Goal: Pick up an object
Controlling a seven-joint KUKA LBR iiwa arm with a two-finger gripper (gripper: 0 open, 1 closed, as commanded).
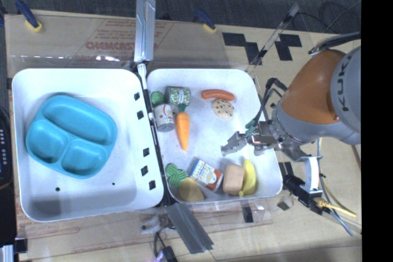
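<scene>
The right bin (245,80) holds several toy foods: an orange carrot (182,128), a red sausage (218,94), a cookie (223,108), two small cans (177,96) (164,117), a yellow banana (249,175), a tan block (233,179), a small carton (206,173), a green item (175,173) and a yellowish lump (191,191). My gripper (234,143) hangs over the bin's right middle, above bare floor just up from the tan block and banana. Nothing shows between its fingers.
The left bin (37,193) holds a blue divided tray (70,134). A metal divider post (144,27) stands between the bins at the back. Blue clamps (29,15) (204,19) sit on the bench's far edge. Cables (319,193) trail at the right.
</scene>
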